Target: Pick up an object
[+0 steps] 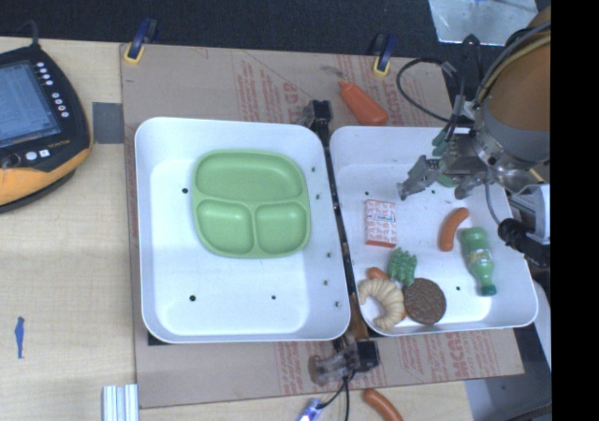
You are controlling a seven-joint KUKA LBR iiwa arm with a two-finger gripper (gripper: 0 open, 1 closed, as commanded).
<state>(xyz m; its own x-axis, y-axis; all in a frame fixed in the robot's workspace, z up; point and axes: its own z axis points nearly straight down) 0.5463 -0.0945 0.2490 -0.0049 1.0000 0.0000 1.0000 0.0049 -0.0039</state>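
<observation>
I see my gripper (418, 181) hanging over the right bin (346, 155) above a small red-and-white packet (380, 224), with a sausage (453, 227), green bottle (478, 260), croissant (383, 300) and brown cookie (425, 300) nearby, while the left bin (159, 251) holds a green divided plate (251, 202)

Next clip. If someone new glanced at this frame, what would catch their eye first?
Probably the green divided plate, alone in the left bin. Next, the cluster of toy food at the near end of the right bin: a croissant, a brown cookie, a green bottle and a sausage. The gripper hangs over that bin's far half, with nothing visible between its fingers.
</observation>
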